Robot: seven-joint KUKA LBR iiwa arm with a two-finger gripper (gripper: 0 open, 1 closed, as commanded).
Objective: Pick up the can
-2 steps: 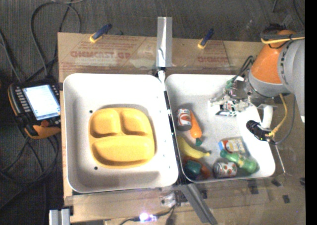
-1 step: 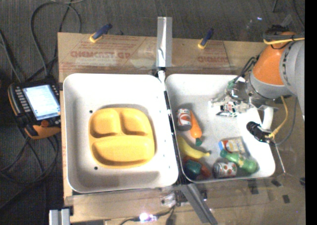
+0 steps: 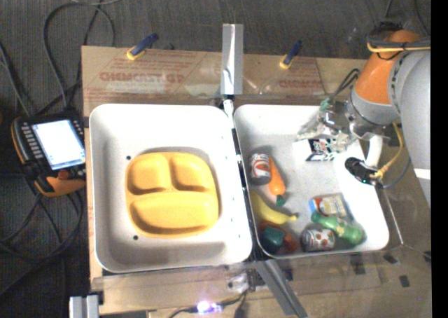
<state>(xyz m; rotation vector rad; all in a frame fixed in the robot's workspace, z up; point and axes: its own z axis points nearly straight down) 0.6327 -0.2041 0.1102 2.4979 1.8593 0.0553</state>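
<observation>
The can [image 3: 260, 167] lies in the right bin [image 3: 381, 239], close to the wall shared with the left bin and touching the carrot [image 3: 277, 181], nothing gripping it. Approach step: the pincer [image 3: 323, 132] hovers over the bin's far right part (apart or together, cannot tell). Next it must cross toward the can, descend and straddle it clear of the carrot.

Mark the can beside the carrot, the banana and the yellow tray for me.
can [image 3: 260, 166], camera view, on its red-and-white side.
banana [image 3: 273, 213], camera view, on the middle of its curve.
yellow tray [image 3: 172, 192], camera view, on the ridge between its compartments.
</observation>
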